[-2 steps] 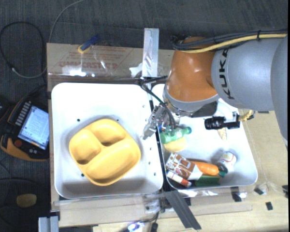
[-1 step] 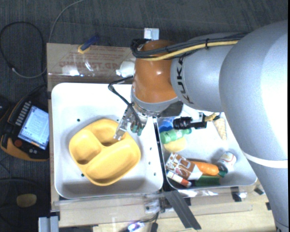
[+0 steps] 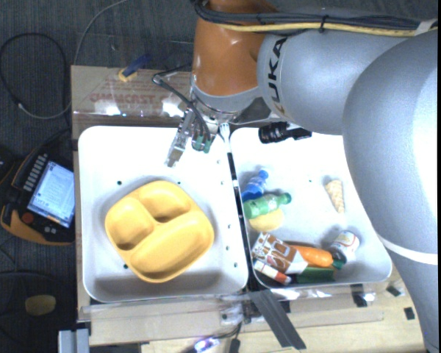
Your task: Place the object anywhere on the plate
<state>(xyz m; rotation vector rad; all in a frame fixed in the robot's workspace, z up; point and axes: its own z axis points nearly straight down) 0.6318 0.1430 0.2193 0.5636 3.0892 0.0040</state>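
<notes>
The yellow divided plate (image 3: 159,229) looks like smooth, slightly glossy plastic. Both white bins (image 3: 95,168) have a smooth satin plastic finish. The arm's grey shell (image 3: 331,72) is glossy, its orange band (image 3: 224,46) shiny. The floor (image 3: 29,43) looks like matt, rough carpet.

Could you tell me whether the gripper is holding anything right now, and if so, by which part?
It cannot be told. The gripper hangs over the left bin, above the yellow plate, with something small and greenish at its tip.
</notes>
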